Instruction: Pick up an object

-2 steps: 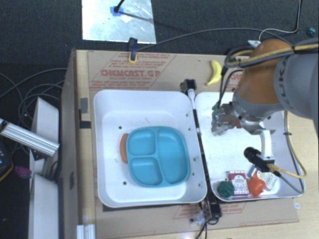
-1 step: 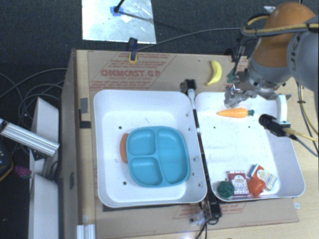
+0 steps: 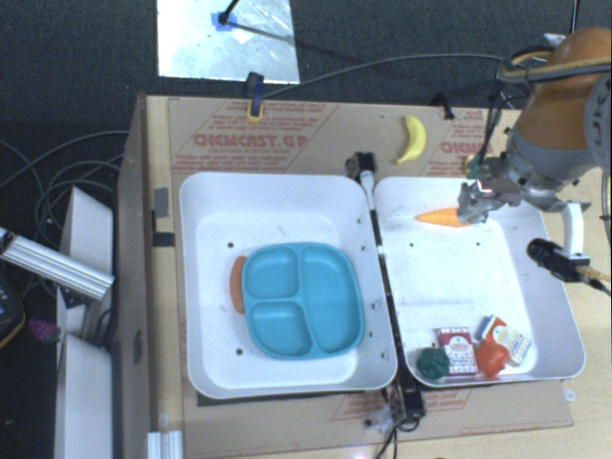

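- As seen from the overhead camera view, the two-finger gripper (image 3: 472,205) of the grey arm with the orange band (image 3: 564,113) sits low over the right-hand shallow white bin (image 3: 497,285), at about 12 o'clock in that bin.
- The likely target, an orange carrot-shaped toy (image 3: 442,218), lies flat on the bin floor with its pointed tip toward 9 o'clock. Its thick end is at the gripper, either touching it or just under it.
- Gripper state: cannot be determined. The wrist body hides the tips, and the carrot is not visibly between them.
- Progress judgement: the approach is done; the grasp is unconfirmed and the lift has not begun, since the carrot rests on the bin floor.
- Remaining steps, as judged: secure the thick end, then raise it clear of the bin.
- Other candidates lie at 5 to 6 o'clock in the same bin, well apart from the gripper: a dark green round object (image 3: 433,362), a small red and white printed box (image 3: 457,350), a red-orange lump (image 3: 491,359), and a white packet with coloured print (image 3: 510,338).
- The left-hand white bin (image 3: 210,208) holds a light blue compartment tray (image 3: 301,299), with an orange sausage-shaped piece (image 3: 235,285) touching its 9 o'clock edge.
- A yellow toy banana (image 3: 413,139) lies on the brown printed board (image 3: 287,132) outside both bins, at 11 o'clock from the gripper.
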`<action>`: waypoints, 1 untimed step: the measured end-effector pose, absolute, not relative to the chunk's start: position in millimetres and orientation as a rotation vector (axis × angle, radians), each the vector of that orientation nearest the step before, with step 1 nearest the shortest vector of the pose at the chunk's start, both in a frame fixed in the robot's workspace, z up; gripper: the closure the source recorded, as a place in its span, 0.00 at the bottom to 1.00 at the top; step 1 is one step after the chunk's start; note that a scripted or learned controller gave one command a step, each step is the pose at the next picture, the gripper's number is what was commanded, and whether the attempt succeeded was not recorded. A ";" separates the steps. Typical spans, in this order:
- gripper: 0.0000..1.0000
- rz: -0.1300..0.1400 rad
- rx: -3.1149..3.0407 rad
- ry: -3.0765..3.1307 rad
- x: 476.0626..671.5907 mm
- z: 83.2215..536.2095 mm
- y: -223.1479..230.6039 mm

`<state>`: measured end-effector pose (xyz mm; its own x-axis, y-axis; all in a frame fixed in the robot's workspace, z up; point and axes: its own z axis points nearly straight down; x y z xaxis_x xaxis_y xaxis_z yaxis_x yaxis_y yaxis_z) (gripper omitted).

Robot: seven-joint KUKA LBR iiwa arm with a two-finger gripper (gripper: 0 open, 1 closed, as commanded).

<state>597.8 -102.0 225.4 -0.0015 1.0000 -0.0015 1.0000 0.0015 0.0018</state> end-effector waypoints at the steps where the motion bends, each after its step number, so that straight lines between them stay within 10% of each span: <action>1: 1.00 0.001 2.219 2.221 605.1 209.5 -106.6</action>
